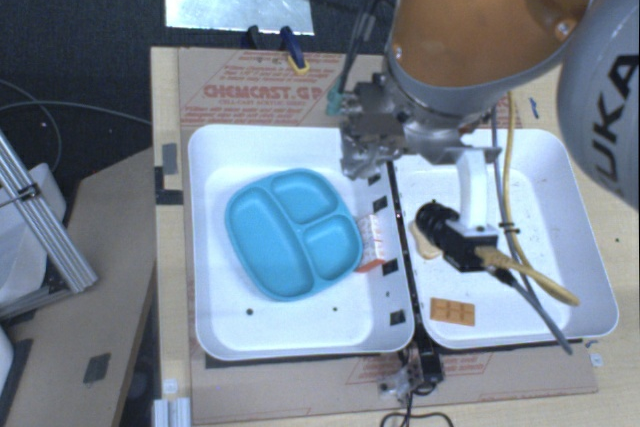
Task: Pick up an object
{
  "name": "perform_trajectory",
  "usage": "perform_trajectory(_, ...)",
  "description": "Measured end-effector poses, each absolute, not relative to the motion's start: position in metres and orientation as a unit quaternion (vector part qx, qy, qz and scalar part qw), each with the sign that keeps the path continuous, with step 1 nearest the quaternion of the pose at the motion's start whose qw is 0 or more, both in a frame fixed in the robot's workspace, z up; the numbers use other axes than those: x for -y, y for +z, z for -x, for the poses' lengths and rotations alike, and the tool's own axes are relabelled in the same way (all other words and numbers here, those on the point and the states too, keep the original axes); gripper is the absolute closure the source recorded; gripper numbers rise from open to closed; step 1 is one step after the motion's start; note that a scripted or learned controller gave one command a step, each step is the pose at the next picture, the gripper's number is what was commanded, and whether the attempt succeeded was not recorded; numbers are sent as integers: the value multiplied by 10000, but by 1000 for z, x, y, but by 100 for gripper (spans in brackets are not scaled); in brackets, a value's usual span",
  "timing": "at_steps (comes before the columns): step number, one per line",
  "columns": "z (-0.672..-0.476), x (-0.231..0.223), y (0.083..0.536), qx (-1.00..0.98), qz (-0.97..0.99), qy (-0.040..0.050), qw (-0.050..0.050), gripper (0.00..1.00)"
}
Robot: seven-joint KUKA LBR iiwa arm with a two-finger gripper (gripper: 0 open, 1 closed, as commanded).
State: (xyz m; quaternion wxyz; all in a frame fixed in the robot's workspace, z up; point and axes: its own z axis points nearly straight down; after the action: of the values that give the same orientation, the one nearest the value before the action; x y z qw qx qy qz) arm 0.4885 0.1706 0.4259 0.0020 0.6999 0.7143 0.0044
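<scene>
Blue plastic tray (292,233): light, stiff, slippery; I would pinch its raised rim. My gripper (362,160): state unclear.

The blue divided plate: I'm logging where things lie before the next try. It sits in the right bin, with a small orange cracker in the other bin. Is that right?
Not quite. In the camera view the blue divided plate sits in the left bin, not the right one. The small orange cracker does lie in the other bin, the right bin, near its front edge.
</scene>
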Motion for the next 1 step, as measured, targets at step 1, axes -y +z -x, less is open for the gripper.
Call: perform_trajectory(1, -486, -166, 371, -7069, -7073, -12, -3, 100)
